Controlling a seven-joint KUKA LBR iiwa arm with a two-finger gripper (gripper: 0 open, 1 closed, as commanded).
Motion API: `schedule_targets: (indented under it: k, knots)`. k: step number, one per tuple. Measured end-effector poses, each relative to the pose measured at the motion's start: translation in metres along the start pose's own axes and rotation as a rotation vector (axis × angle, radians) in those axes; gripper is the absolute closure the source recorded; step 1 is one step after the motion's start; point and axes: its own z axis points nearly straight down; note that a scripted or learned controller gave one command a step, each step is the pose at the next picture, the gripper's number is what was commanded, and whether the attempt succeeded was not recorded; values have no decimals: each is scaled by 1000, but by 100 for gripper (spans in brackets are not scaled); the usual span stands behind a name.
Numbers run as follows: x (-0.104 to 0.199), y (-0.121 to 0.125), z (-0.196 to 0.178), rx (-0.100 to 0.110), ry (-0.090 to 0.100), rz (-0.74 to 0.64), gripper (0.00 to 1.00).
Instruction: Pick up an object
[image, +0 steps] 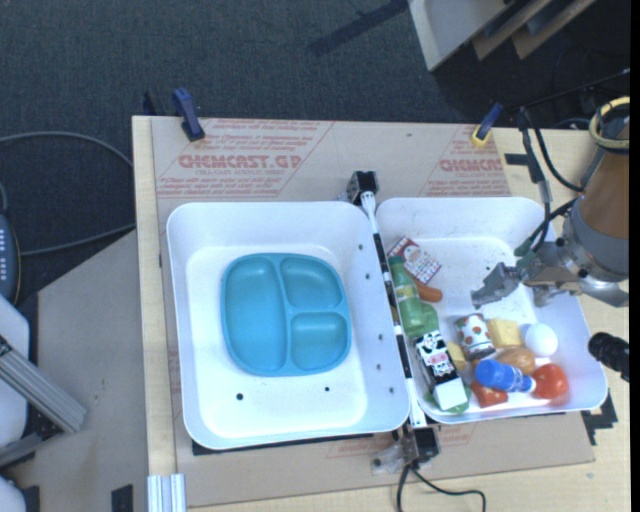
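Camera view: arm over the right bin, toys piled at its near end

Camera view gives you both white bins from above. Your left bin (190, 250) carries a blue divided plate (287, 312) lying flat in its middle. Your right bin (450, 215) holds the objects, and they crowd its near half and its left wall.

Along that left wall you have a small red-and-white carton (418, 262), a green bottle (411, 305) lying lengthwise with a small orange piece (430, 293) just beside it, then a black-and-white cow-print carton (436, 358) nearer the front. At the near right sit a little can with a face on it (476, 336), a yellow block (506, 331), a white egg (541, 339), a blue toy (500, 377) and a red tomato-like piece (550, 381), all touching or nearly so.

The gripper (497, 287) reaches in from the right, hanging over the bare middle of the right bin, apart from the pile and just beyond the can. You cannot tell from this angle how its claw stands; nothing shows between its tips.
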Motion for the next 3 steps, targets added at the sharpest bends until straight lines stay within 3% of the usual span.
schedule_targets:
  k: [1, 2, 3]
  knots:
    - [-4, 18, 76, 1, 0, 1, 0]
    - [-8, 13, 143, -1, 0, 1, 0]
    - [-6, 6, 159, 2, 1, 1, 0]
